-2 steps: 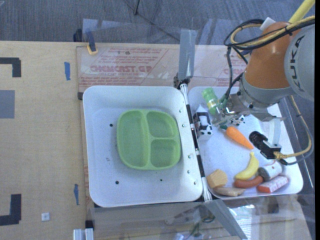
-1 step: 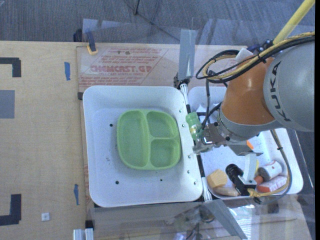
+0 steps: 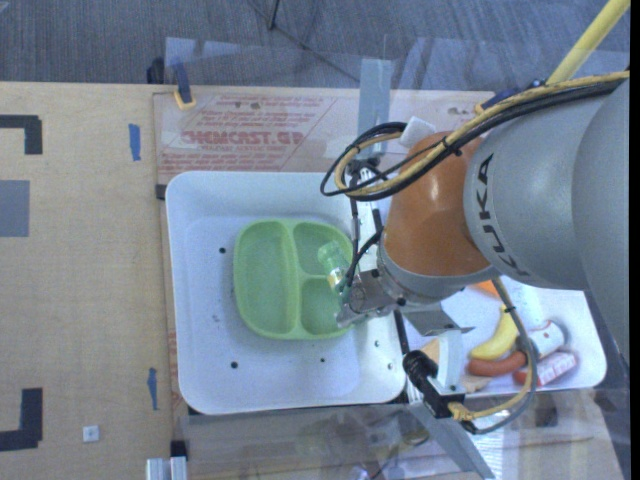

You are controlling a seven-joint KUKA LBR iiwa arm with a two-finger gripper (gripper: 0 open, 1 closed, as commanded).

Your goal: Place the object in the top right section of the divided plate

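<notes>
The hand [image 3: 345,290] hangs over the right edge of the green divided plate [image 3: 270,278], which lies in the left white bin [image 3: 200,298]; whether it is clenched I cannot tell. A pale, translucent object [image 3: 333,260] sits by it, over the plate's upper right section. The plate looks smooth, rounded plastic

Two white bins on the bench: left bin [image 3: 195,298] and right bin [image 3: 590,363], side by side. In the right bin a yellow banana [image 3: 497,343] lies just above a red sausage-like piece [image 3: 493,365], with what looks like a red-and-white packet [image 3: 553,366] beside them, though it's hard to make out. Behind the bins sits a printed cardboard sheet [image 3: 245,133], blue tape strips [image 3: 134,141] mark the wooden benchtop [image 3: 70,318], and grey carpet [image 3: 120,18] runs beyond.
</notes>
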